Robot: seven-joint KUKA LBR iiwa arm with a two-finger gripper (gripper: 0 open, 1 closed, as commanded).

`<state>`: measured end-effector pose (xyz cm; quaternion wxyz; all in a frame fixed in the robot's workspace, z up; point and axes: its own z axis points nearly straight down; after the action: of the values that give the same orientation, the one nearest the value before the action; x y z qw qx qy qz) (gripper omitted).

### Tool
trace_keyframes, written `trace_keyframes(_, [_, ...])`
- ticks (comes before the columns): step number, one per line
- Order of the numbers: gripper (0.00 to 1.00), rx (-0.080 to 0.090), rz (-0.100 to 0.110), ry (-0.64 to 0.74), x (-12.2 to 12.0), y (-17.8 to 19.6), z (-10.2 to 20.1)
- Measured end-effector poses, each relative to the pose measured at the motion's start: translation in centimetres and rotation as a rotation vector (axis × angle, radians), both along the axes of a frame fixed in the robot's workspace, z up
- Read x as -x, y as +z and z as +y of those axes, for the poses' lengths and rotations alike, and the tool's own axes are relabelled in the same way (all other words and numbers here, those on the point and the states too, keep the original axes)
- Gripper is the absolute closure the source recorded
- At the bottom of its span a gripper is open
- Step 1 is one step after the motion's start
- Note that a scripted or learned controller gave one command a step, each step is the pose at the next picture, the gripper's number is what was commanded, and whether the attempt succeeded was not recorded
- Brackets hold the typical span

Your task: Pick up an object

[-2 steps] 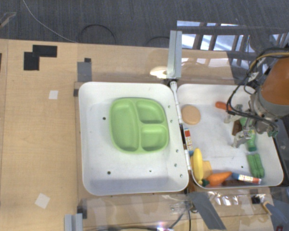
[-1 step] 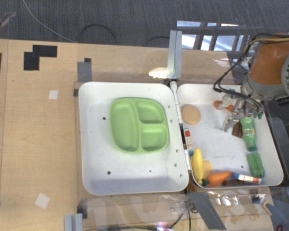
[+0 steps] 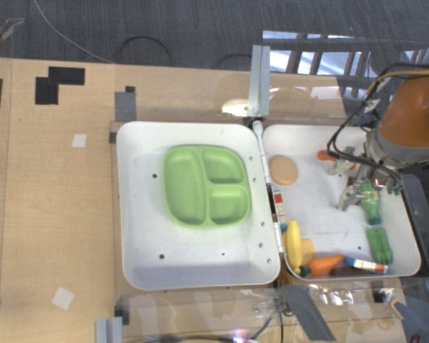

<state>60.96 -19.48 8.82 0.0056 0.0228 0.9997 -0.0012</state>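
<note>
Bins sit side by side on the wooden bench, both shallow and white. The left bin (image 3: pixel 139 263) carries a green divided plate (image 3: pixel 205 185), three compartments, lying flat near its middle. The right bin (image 3: pixel 322 224) is the busy one. A round tan disc (image 3: pixel 284 170), like a cookie or a little bun, lies at its far left, close to the wall shared with the other bin. A yellow banana (image 3: pixel 293 242) runs along that same wall nearer to me, and just beside it at the near edge lies an orange carrot (image 3: pixel 324 265), with a marker-like stick (image 3: pixel 365 265), white with red and blue parts, to the right of it. A dark green, knobbly vegetable (image 3: pixel 380 244), perhaps a cucumber, lies at the near right. A lighter green bottle-shaped piece (image 3: pixel 372 206) rests farther back, just above it.

From the right, the grey arm with its orange band (image 3: pixel 413 116) leans over the right bin. Its gripper (image 3: pixel 350 197) hangs low over the bin floor, right beside the light green piece, with cables looping around the wrist. Metal fingers (image 3: pixel 345 201) point down, but whether they are parted or closed I cannot tell, and I see nothing clearly between them. A small orange-red bit (image 3: pixel 326 156) shows to the far left of the gripper.
</note>
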Motion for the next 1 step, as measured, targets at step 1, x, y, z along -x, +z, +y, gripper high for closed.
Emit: trace_keyframes(1, [0.00,0.000,-0.001,0.046,-1.25,0.03,-0.58])
